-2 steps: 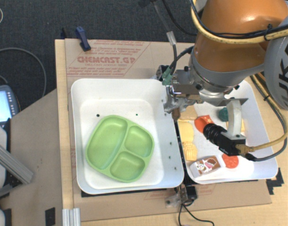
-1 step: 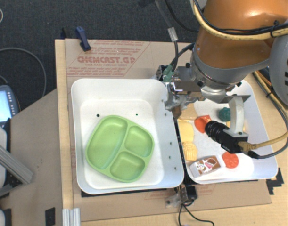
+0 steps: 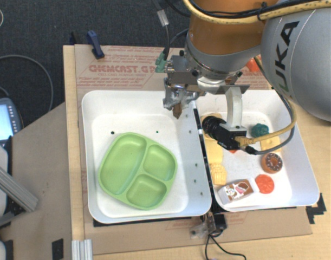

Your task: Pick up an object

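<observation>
**A:** What can we choose from, starting at the left?

**B:** In the left white bin [image 3: 92, 145] a light green plastic plate with three compartments [image 3: 137, 170] lies flat, toward the front. It is wide and shallow, so we judge its rim a poor bite.

**A:** And the jaws?

**B:** They hang over that bin's back right corner, close to the wall it shares with the right white bin [image 3: 303, 167], well apart from the plate. We cannot tell whether they are apart or together, and we see nothing held in them.

**A:** So where do we aim?

**B:** Rightward. The right bin holds small pieces: a yellow ridged lump [image 3: 218, 173], a small printed packet [image 3: 237, 189] just beside it, a teal lump [image 3: 259, 129], an orange-red round piece [image 3: 265, 183] and a brown ringed disc [image 3: 272, 161]. We favour the orange-red piece, since it sits apart from its neighbours. We centre over it, keep clear of the bin walls, descend straight, close across its middle, and lift only once it sits firmly.
</observation>
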Controlling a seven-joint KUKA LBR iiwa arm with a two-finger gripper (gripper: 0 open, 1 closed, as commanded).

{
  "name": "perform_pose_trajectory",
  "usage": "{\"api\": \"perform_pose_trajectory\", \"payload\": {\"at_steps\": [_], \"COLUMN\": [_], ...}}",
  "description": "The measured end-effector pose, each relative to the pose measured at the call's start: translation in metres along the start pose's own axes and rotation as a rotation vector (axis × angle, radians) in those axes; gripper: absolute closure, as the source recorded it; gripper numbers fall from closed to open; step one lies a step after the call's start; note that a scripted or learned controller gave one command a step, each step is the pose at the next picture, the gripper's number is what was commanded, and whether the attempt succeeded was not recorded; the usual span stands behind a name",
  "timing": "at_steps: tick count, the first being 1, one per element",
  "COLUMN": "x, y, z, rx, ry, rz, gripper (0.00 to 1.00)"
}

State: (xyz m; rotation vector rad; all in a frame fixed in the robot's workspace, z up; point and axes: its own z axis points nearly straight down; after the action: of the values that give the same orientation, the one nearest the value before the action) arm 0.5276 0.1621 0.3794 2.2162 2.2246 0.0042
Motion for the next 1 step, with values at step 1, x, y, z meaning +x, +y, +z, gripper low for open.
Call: {"api": "perform_pose_trajectory", "payload": {"at_steps": [1], "x": [-0.0435], "y": [-0.0146], "z": [0.0918], "rx": [0.015], "ry": [-0.005], "rz": [0.009], "gripper": [1.0]}}
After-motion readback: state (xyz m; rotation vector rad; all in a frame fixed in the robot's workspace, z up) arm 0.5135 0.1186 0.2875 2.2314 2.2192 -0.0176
